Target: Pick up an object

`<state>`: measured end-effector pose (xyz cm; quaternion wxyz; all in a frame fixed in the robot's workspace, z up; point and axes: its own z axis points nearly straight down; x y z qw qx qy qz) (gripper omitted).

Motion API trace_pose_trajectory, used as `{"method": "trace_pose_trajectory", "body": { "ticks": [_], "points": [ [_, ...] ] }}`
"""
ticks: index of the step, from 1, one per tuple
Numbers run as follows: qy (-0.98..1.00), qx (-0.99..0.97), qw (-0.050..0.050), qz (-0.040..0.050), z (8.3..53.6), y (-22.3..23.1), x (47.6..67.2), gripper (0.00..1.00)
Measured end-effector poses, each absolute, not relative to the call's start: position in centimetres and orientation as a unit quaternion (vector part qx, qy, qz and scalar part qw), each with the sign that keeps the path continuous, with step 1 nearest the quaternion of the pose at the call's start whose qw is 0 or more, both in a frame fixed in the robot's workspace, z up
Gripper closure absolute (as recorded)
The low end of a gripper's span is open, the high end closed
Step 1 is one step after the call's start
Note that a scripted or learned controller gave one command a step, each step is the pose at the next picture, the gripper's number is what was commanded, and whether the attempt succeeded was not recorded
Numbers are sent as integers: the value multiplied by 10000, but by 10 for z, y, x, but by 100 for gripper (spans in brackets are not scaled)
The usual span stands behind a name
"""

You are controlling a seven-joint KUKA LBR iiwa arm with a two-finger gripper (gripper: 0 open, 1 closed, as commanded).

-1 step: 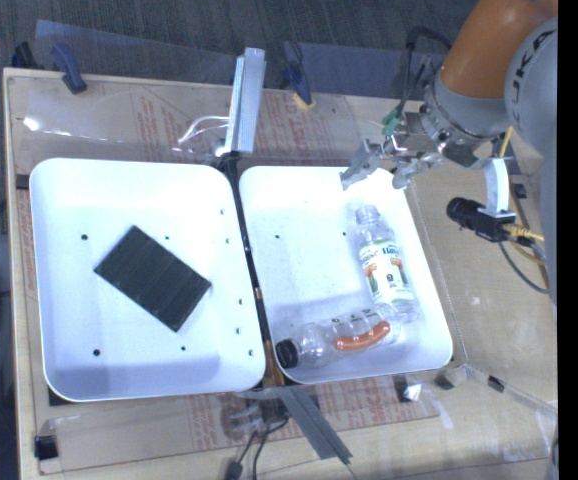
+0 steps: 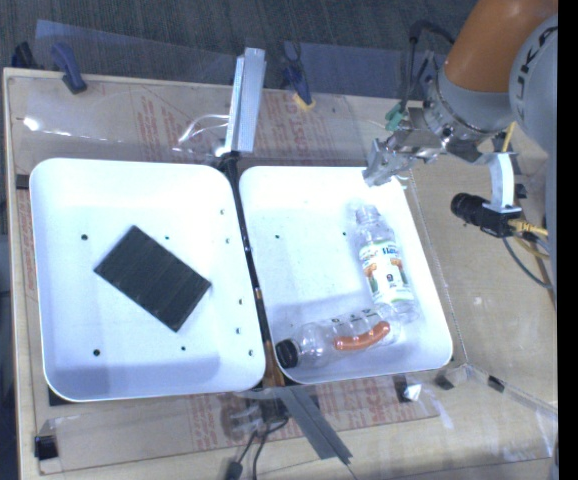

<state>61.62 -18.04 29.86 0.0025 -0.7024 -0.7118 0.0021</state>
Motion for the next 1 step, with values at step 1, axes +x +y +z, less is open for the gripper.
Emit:
{"method": "trace_pose_trajectory", "body": {
  "ticks": [1],
  "points": [
    [-6827,-7307,-8,2,336,-191,587,100]
  ]
}}
